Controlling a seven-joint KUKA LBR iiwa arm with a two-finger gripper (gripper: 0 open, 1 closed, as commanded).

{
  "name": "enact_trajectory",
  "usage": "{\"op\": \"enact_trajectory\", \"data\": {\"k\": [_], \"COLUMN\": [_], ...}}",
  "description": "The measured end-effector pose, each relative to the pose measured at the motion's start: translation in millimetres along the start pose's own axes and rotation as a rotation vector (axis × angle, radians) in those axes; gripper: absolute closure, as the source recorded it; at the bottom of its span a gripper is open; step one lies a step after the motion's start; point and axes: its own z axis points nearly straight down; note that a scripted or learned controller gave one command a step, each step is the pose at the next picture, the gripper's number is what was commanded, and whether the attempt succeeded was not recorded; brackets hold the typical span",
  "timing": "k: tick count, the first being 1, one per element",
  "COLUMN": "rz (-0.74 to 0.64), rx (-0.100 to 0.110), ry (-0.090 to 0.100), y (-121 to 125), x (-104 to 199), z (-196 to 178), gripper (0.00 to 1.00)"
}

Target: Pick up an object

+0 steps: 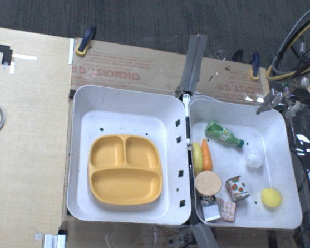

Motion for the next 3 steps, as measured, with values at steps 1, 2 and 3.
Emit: {"op": "enact_trajectory", "data": {"k": [1, 2, 3], "rz": [0.130, 0.063, 0.171], "rx": [0.003, 0.000, 0.002], "ry": [0.001, 0.000, 0.001], "y": [-105, -61, -141], "x": [37, 15, 23], "z": [88, 106, 106], "gripper": [0.00, 0.00, 0.00]}}
